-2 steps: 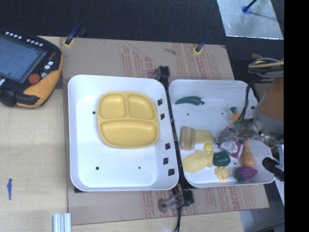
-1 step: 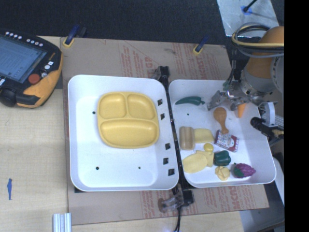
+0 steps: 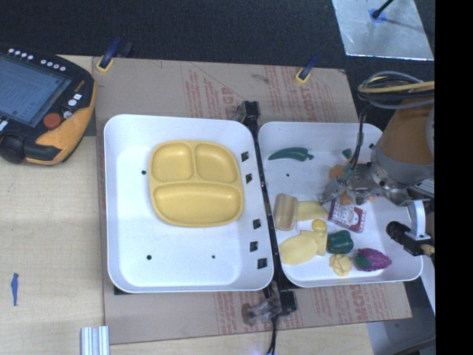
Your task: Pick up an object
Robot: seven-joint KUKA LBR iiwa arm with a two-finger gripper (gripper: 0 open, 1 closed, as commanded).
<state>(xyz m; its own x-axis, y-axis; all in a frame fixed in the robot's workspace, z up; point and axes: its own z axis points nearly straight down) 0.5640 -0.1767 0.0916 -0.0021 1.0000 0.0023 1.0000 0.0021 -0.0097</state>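
Note:
My gripper (image 3: 341, 191) hangs low over the right bin (image 3: 318, 135), with the grey and orange arm (image 3: 403, 143) behind it on the right. Just under and beside it lies a red and white packet (image 3: 347, 216). To its left are a tan bread piece (image 3: 284, 211) and a pale yellow piece (image 3: 310, 211). Nearer the front lie a yellow lump (image 3: 298, 249), a dark green block (image 3: 340, 242), a small yellow piece (image 3: 341, 265) and a purple item (image 3: 372, 258). A green chili (image 3: 290, 154) rests at the back of the bin. Something orange (image 3: 337, 172) peeks out behind the gripper.
The left bin (image 3: 129, 228) holds a yellow divided plate (image 3: 196, 183). A teach pendant (image 3: 41, 106) lies on the bench at the far left. Black clips (image 3: 251, 112) join the bins along the middle. Cables (image 3: 392, 86) loop above the arm.

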